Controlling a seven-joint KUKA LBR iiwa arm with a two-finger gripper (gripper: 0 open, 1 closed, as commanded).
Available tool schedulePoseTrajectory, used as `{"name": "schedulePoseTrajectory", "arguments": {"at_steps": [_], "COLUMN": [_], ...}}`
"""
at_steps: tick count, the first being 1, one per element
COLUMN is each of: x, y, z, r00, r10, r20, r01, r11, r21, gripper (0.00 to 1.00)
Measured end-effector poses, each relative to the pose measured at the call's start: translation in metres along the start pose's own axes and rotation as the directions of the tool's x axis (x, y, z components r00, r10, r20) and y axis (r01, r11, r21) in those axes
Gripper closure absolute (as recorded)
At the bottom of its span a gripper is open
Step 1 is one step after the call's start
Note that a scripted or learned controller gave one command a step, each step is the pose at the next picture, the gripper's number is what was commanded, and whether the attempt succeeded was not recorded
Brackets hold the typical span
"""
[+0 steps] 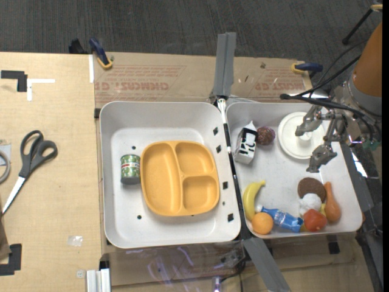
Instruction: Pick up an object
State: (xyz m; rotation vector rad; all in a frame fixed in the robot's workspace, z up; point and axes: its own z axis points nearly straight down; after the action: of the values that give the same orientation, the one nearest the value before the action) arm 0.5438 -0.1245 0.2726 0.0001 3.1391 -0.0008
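My gripper [310, 145] hangs over the far right part of the right bin [276, 111], its two fingers open with nothing held between them. Under it lies a small white plate [292, 140]. Left of the plate are a dark plum [265, 135] and a black-and-white carton [246, 143]. Along the bin's near side lie a banana [252, 198], an orange [262, 223], a blue bottle [284, 219], a red tomato [313, 220], a carrot [331, 201] and a brown-and-white piece [311, 190].
The left bin [115, 212] holds a yellow divided plate [180, 177] and a green can [130, 168] lying beside it. Scissors [30, 157] rest on the wooden bench at the left. Cables and the arm crowd the right edge.
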Motion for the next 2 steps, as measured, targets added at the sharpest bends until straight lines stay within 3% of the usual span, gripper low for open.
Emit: {"name": "schedulePoseTrajectory", "arguments": {"at_steps": [1,2], "x": [0.003,0.022], "y": [-0.021,-0.087], "z": [0.180,0.144], "r00": [0.980,0.967], "r10": [-0.199,-0.253], "r20": [0.001,0.003], "r01": [0.199,0.253], "r11": [0.980,0.967], "r21": [0.001,-0.013], "gripper": [0.00,0.00]}}
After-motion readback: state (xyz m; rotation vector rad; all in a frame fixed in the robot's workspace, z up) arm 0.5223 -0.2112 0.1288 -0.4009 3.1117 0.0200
